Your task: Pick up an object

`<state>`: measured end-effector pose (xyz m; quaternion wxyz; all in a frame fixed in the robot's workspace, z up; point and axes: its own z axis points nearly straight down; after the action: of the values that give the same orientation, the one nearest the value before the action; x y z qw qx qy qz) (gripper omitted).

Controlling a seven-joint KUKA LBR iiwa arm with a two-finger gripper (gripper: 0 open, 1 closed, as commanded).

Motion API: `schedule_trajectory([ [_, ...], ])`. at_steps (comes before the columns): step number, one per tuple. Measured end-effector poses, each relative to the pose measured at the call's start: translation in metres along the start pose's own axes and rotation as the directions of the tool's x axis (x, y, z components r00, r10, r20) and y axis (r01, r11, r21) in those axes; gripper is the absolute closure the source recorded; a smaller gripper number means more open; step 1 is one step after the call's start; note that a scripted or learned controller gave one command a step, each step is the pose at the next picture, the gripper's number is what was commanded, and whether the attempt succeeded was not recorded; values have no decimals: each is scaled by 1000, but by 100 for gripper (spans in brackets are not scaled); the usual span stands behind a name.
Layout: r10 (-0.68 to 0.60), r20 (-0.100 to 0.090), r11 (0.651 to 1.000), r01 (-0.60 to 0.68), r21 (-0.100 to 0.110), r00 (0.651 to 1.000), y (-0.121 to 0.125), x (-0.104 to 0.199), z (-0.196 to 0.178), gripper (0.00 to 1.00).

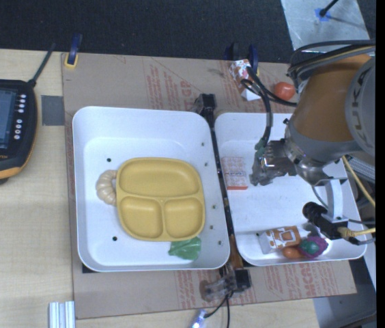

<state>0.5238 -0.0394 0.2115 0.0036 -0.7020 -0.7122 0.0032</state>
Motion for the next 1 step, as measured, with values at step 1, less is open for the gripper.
schedule_trajectory([
  [1,-5,0,1000,5,2,1000,0,-1,-10,100],
])
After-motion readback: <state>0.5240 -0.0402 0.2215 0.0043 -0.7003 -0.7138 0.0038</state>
